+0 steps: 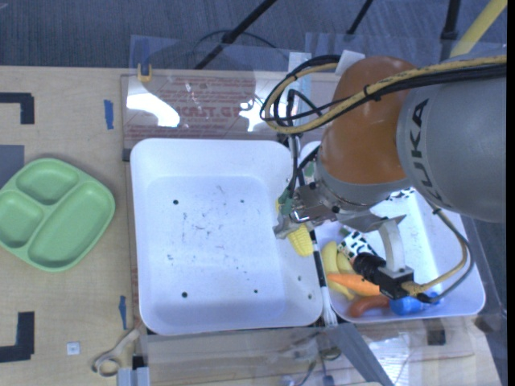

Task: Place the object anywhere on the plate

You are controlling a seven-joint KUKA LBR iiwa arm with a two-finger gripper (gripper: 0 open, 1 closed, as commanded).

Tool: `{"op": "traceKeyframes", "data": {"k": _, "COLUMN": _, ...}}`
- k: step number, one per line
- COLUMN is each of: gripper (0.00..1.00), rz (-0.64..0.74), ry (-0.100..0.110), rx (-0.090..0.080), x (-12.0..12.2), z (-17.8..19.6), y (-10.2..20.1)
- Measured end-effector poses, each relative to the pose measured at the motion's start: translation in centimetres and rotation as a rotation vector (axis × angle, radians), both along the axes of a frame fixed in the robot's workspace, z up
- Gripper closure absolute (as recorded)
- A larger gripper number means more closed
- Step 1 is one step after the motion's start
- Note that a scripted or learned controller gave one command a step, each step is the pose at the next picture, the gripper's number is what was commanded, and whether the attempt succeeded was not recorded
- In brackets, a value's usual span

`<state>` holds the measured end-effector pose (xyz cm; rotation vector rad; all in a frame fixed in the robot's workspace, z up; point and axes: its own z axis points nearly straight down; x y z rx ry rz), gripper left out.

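Green three-compartment plate (55, 212) sits left of both bins; hand (294, 219) grip state hidden under the arm

My gripper (302, 225) sits over the wall between the two bins. The left bin (153, 215) extends to its left; the plate (55, 213) lies well beyond that, on the bench (64, 103). The right bin (459, 284) lies to its right, holding a pile of toys (366, 276) just beside my gripper.

Wooden bench (64, 312); blue-grey carpet floor (80, 14); black tripod legs (265, 10) behind.
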<state>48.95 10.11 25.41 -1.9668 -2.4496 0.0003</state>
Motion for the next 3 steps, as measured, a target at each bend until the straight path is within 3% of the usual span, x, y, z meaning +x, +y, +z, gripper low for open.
{"op": "traceKeyframes", "data": {"k": 1, "gripper": 1.0, "rz": -0.193, "ry": 0.003, "rx": 0.0, "x": -1.1, "z": -4.3, "y": -1.1}}
{"op": "traceKeyframes", "data": {"k": 2, "gripper": 0.0, "rz": -0.194, "ry": 0.003, "rx": 0.0, "x": -1.1, "z": -4.3, "y": -1.0}}
{"op": "traceKeyframes", "data": {"k": 3, "gripper": 0.0, "rz": -0.142, "ry": 0.003, "rx": 0.0, "x": -1.2, "z": -10.1, "y": 3.0}}
